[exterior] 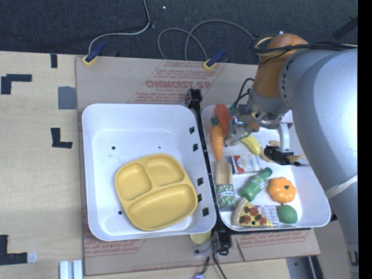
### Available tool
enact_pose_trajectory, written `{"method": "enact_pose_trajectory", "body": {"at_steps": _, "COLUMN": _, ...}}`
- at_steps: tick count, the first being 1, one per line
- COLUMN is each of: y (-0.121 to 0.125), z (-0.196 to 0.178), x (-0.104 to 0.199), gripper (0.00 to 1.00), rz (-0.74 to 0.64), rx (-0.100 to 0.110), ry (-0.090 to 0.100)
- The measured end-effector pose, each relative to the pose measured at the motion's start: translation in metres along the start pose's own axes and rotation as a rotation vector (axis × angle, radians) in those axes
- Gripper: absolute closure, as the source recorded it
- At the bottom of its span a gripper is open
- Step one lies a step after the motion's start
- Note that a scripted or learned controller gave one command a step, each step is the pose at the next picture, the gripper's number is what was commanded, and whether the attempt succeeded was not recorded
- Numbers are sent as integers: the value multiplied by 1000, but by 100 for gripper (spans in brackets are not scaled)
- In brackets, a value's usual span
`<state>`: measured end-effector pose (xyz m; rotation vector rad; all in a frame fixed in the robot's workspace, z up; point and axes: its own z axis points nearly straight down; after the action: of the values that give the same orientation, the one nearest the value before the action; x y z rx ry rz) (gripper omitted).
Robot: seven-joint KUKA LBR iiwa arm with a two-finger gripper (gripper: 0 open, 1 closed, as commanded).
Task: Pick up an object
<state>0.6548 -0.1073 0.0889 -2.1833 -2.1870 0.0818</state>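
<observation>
The arm's tool (239, 128) hangs low over the far end of the right white bin (321, 205), just beside a smooth orange plastic carrot (217, 142) and a small yellow banana-shaped toy (251, 145); whether it is apart or together cannot be told, since the wrist hides it. The likeliest failure is a glancing pinch: these toys are slick, rounded and crowded, so one could squirt sideways or two could be nudged together. Farther along lie a green plastic bottle (254, 184), a ribbed orange pumpkin (282, 190) and a flat pizza slice (251, 215). The left white bin (93, 127) holds a glossy yellow divided tray (156, 192).
</observation>
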Motion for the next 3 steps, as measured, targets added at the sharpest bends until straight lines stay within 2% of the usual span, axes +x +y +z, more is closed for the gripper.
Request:
{"method": "enact_pose_trajectory", "body": {"at_steps": 1, "y": 1, "z": -1, "x": -1, "gripper": 0, "rz": 1, "rx": -7, "ry": -4}}
{"method": "enact_pose_trajectory", "body": {"at_steps": 2, "y": 0, "z": -10, "x": 0, "gripper": 100, "rz": -1, "rx": -2, "ry": -2}}
{"method": "enact_pose_trajectory", "body": {"at_steps": 3, "y": 0, "z": -10, "x": -3, "gripper": 0, "rz": 1, "rx": -3, "ry": -7}}
